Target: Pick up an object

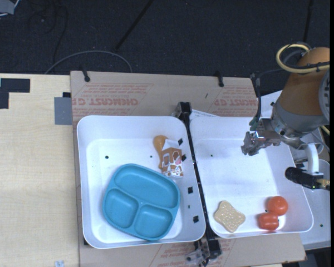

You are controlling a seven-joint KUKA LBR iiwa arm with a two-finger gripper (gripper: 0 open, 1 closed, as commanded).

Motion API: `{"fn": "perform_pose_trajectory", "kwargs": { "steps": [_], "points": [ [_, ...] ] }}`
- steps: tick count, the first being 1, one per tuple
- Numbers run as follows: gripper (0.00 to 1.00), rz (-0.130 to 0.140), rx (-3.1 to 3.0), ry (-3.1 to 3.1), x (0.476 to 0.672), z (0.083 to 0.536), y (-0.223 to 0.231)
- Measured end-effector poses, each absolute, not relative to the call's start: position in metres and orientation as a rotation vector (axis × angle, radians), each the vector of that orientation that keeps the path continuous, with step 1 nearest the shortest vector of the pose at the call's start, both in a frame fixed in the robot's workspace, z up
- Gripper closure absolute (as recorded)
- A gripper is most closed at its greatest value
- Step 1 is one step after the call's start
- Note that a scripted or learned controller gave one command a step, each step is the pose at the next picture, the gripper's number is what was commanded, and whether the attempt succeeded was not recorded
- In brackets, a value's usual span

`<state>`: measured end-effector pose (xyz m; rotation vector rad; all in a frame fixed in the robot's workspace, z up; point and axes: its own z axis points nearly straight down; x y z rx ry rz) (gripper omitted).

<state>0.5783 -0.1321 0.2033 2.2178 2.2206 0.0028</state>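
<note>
Glossy blue sectioned plastic plate [141,201] is sitting in the left bin [92,149], lower middle of frame. The end effector [251,144] is hanging over the right bin's [234,160] upper part, arm angling in from the right; can't tell its finger spread. Two smooth round tomatoes [273,213] and a bumpy cracker-shaped piece [229,216] are lying lower right.

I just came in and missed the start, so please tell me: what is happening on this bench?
A robot arm reaches in from the right, and its gripper hangs over the upper part of the right bin, holding nothing that can be seen. Lower in that bin lie a cracker-like piece and two red-orange objects. The left bin holds a blue divided plate and a small brown-and-white item.
</note>
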Motion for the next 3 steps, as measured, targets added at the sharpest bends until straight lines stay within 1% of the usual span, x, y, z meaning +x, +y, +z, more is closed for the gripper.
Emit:
{"fn": "perform_pose_trajectory", "kwargs": {
  "steps": [1,2,3],
  "points": [
    [1.00,0.000,2.221,2.223,0.578,0.216,-0.133],
    [1.00,-0.002,2.220,2.230,0.571,0.208,-0.078],
    [1.00,-0.002,2.221,2.229,0.562,0.211,-0.035]
  ]
}}
